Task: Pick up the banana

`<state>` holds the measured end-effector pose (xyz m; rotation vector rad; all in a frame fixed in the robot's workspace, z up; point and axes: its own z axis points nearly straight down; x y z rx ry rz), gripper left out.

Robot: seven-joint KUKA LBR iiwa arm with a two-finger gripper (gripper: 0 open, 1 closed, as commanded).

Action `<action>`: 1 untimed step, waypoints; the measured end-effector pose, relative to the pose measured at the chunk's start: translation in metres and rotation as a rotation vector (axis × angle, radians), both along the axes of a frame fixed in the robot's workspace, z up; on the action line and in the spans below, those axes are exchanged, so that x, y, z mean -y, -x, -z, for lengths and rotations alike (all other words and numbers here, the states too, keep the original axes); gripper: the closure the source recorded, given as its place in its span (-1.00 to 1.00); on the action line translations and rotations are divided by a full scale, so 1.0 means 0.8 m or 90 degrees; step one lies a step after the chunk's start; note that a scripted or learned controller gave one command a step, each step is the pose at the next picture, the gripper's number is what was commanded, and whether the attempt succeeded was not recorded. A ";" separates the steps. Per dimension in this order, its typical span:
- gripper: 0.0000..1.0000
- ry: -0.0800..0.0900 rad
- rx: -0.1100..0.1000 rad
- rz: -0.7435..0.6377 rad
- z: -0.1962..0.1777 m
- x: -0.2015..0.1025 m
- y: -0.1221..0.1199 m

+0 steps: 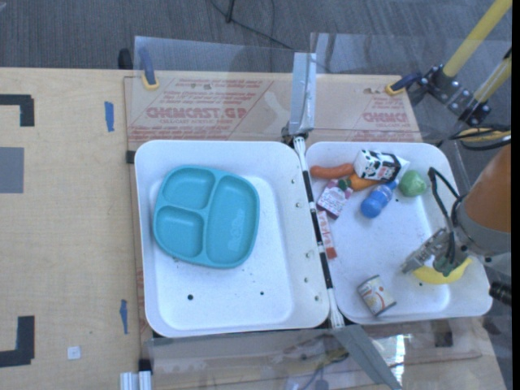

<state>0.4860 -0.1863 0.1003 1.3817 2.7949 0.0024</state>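
End effector (436,256) sits low on the banana (443,273); its grip state I cannot tell. Can (376,294) lies just left of it.

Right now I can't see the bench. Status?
Gripper down over banana, right bin's near right corner. Grasp unconfirmed. Can lies close by, apart.
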 end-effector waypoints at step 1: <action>1.00 -0.005 -0.007 0.144 0.015 0.048 -0.091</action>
